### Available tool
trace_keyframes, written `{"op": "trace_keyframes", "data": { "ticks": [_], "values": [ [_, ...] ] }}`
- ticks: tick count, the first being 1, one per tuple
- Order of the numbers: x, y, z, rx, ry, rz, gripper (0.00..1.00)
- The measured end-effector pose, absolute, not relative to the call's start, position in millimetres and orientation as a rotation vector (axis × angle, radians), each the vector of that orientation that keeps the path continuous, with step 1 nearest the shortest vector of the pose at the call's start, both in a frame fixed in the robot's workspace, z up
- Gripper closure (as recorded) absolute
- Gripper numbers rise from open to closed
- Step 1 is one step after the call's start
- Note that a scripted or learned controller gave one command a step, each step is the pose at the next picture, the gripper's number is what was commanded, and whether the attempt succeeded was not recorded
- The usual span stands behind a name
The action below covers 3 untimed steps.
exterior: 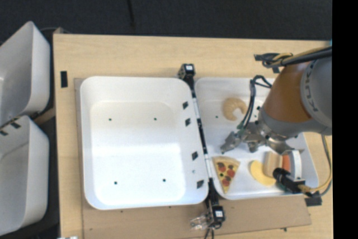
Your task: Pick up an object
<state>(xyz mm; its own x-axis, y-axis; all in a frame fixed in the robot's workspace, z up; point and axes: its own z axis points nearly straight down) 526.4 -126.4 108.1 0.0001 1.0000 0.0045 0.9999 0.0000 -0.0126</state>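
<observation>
Camera view: gripper (234, 141) sat low in the right bin (212, 92), approx. mid-floor; finger spread could not be told. Nothing seen between them. Croissant (234, 107) lay just beyond, twd. the far wall. Pizza slice (226, 172) and yellow piece (259, 174) lay near the front wall. Left bin (134, 143) adjoined on tabletop (123, 53).

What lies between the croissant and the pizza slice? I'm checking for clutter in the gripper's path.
In the camera view, the gripper itself hangs between croissant and pizza slice, over bare bin floor.
</observation>
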Motion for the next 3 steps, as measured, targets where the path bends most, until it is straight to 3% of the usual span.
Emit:
{"op": "trace_keyframes", "data": {
  "ticks": [1,2,3],
  "values": [
    [487.2,-229.5,138.9,-2.236,-2.216,0.006,0.0],
    [491.1,-224.0,148.3,-2.232,-2.221,-0.004,1.0],
    [491.0,-223.7,147.8,-2.234,-2.219,-0.004,0.0]
  ]
}}
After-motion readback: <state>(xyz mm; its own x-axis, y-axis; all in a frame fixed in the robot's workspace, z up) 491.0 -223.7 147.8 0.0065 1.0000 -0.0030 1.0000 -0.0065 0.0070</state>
